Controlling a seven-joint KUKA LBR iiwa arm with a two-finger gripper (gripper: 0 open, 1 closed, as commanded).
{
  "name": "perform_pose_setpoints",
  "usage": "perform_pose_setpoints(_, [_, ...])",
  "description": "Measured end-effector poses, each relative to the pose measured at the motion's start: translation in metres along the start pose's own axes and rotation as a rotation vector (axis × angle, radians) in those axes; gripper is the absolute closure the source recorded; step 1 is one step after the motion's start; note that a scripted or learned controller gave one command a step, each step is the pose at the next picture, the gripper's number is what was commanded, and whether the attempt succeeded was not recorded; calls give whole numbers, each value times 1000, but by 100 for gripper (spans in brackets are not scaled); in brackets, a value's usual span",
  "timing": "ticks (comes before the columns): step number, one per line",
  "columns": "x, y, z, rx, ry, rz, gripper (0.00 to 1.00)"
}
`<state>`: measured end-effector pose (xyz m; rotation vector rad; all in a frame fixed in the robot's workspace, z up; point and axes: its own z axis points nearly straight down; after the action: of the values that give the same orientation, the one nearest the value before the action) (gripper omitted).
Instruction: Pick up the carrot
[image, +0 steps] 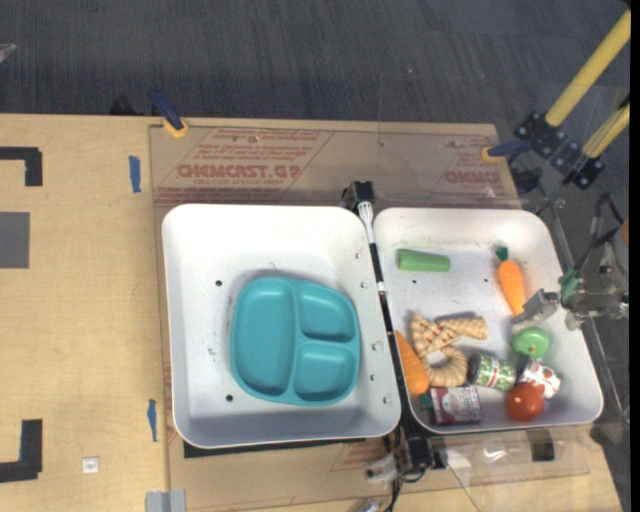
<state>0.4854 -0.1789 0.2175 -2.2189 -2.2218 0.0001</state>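
The carrot (511, 284), orange with a green top, lies near the right wall of the right bin (470, 225), its tip pointing toward the front. A second long orange piece (411, 364) lies against the bin's left wall. My gripper (548, 303) reaches in over the bin's right rim, just right of the carrot's lower end and close to it. Nothing shows between its fingers.
The right bin also holds a green block (423, 262), tan braided pieces (447, 333), a small can (492, 373), a green round piece (531, 344), a red tomato (524, 402) and a dark red packet (458, 405). The left bin (200, 250) holds a teal divided plate (296, 341).
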Motion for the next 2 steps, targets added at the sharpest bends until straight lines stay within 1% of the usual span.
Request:
perform_pose_setpoints(1, [-8,-5,121,-3,-1,-19,0])
perform_pose_setpoints(2, [-26,104,127,-6,29,528,0])
